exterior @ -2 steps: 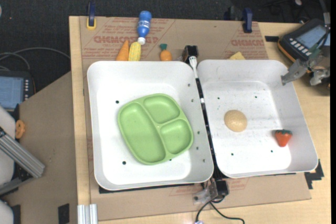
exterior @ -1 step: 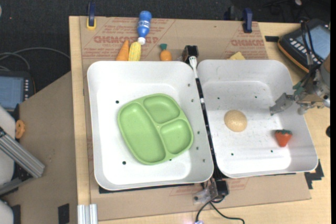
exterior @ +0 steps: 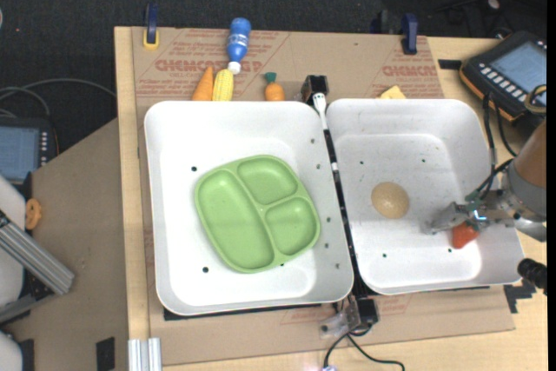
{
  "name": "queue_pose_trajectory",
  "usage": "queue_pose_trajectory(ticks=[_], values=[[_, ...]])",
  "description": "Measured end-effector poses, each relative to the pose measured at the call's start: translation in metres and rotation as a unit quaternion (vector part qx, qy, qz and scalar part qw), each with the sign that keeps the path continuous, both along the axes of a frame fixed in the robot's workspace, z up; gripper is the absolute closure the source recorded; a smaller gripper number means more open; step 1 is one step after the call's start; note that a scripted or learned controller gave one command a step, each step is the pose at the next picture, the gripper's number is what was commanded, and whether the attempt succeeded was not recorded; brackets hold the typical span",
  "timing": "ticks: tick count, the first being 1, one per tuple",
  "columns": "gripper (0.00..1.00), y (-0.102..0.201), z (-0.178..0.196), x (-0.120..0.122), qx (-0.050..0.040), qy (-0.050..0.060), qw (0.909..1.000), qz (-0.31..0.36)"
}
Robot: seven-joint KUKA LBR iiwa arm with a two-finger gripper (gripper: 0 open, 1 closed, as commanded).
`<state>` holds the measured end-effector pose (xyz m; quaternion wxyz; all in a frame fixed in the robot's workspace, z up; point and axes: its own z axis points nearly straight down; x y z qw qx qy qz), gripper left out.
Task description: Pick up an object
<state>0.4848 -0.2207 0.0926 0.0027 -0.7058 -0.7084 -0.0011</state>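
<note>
The tool (exterior: 460, 221) sits low in the right bin (exterior: 417, 130), near its right wall, reaching in from the right. Whether it is released or clenched I cannot tell; its tip is small and blurred here. A red piece (exterior: 465, 237) lies touching or just under the tip, but nothing shows it gripped, so I would not count it as held.

Largest first: the counter (exterior: 130, 187) carries both bins. The left bin (exterior: 174, 135) holds a green tray (exterior: 254, 213) with three compartments, all bare. In the right bin, a tan ball (exterior: 390, 199) rests near the middle, apart from the tool, and the red piece sits close to the right wall.

The step in hand looks like a grasp on the red piece. To do it well, the tool should be centred over the piece with the piece squarely between the two sides, low enough to catch it but not pressing into the bin floor. The wall is close, so a straight lift suits best. If the piece slips, the tan ball is the easier target, being in open space.
</note>
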Motion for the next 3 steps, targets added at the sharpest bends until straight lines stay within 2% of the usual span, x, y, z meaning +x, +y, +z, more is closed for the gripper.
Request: queue_pose_trajectory(ticks=[1,2,3], values=[[1.0,-0.003,0.011,0.0,-0.0036,-0.003,1.0,-0.002],[1.0,0.071,-0.007,0.047,-0.0039,-0.005,1.0,0.002],[1.0,0.153,0.099,0.084,-0.0023,-0.008,1.0,0.003]])
